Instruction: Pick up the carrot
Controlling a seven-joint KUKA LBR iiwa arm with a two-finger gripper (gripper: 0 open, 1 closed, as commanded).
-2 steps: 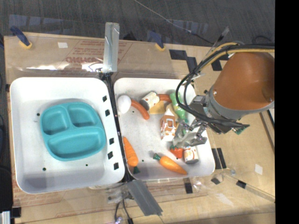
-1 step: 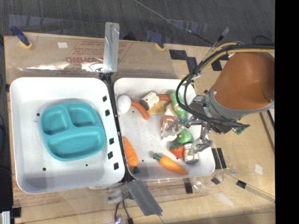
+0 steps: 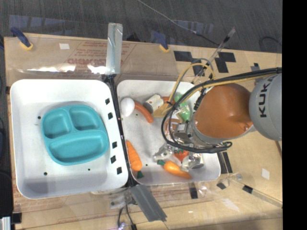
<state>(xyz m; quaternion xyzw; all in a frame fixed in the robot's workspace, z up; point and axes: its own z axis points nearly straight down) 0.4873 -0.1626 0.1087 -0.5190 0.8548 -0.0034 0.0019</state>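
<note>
Gripper (image 3: 178, 157) position: low over the near end of the right bin (image 3: 152, 140), with the wrist pointing straight down from the arm. The fingers (image 3: 162, 153) appear spread, one on each side of a small reddish patch that is too obscured to identify. Nothing is visibly clamped between them.

Target position: the carrot (image 3: 176, 169) lies flat on the bin floor, close to the near wall and just beside the fingertips on the near side. Its long axis runs roughly across the bin. It does not sit between the fingers, so the grasp is judged as not yet made.

Reason for the pose: a vertical approach with spread fingers suits a low, flat object, since the fingers must straddle its narrow width. The near wall limits clearance on that side, and a finger could strike the wall or push the carrot against it.

Other contents:
- A second carrot (image 3: 134, 156) rests along the divider-side wall, well apart from the gripper.
- A white egg (image 3: 127, 106) and an orange-red piece (image 3: 143, 111) lie near the far corner.
- A green item (image 3: 181, 111) is partly hidden by cables.
- The left bin (image 3: 29, 104) holds a teal divided plate (image 3: 74, 133).
</note>
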